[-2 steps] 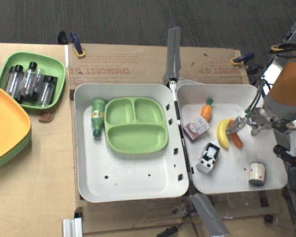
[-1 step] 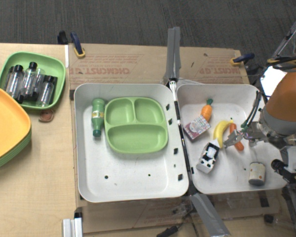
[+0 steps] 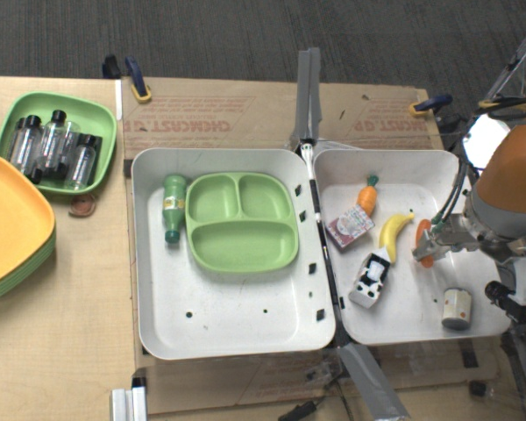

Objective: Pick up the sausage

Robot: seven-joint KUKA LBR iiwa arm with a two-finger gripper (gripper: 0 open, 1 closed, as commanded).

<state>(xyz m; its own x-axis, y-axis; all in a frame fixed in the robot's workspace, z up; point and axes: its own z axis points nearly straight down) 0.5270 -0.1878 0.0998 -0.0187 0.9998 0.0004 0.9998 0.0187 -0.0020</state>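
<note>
Two white bins sit side by side on the bench. The right bin [image 3: 394, 327] holds a carrot [image 3: 366, 196] near its far edge, a small pink packet [image 3: 350, 227], a banana [image 3: 393, 232] near its middle, a black-and-white carton [image 3: 370, 281] toward its near edge, and a pale cup [image 3: 457, 308] by its near right corner. The sausage [image 3: 422, 240], a short reddish-orange piece, lies close to the right edge of this bin, just beside the banana's upper end. The gripper [image 3: 431, 244] is down at the sausage, overlapping it; whether it is spread or pinching the sausage cannot be told from this angle. The left bin [image 3: 153, 261] carries a green divided tray [image 3: 242, 222] and a green bottle [image 3: 173, 207] along its left edge. The sausage looks light, smooth and rounded, probably a stiff toy, so it may roll or slip; a hold across its middle, square to its length, seems safest.
</note>
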